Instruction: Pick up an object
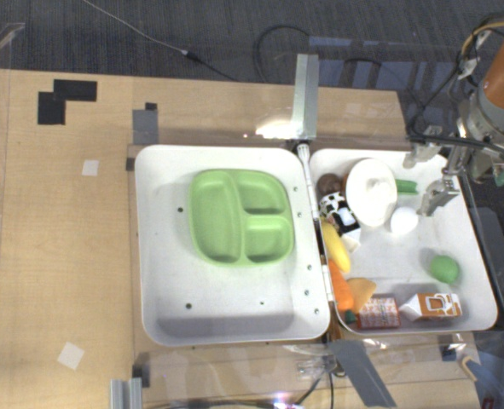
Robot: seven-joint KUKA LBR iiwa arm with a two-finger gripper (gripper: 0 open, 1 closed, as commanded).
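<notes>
camera view, from above at a slant. right bin crowded along its left wall: banana, carrot, a black-and-white toy, a dark round lump. white bowl tipped near the middle top, egg just beside it to the lower right. green ball alone on bare floor toward the right wall. carton and a small packet lying flat along the near edge.

gripper over the upper right of the same bin, near the egg and bowl, apart from both; nothing seen between the fingers; too small and blurred to say whether spread or pressed together.

likely handling, as a guess: ball light, smooth and round, prone to roll or squirt out unless pinched across its widest part. egg likewise slick and curved. carton stiff, flat-sided, easiest to clamp across its narrow faces. bowl light but wide, best taken by the rim. banana and carrot wedged against the wall, poor access for one finger.

left bin holding a green tray, sitting flat, well apart from all else.

surface: slick white plastic floors, low walls, so a nudged thing will slide. most room around the ball; least along the divider. tan bench around both bins, cables behind.
</notes>
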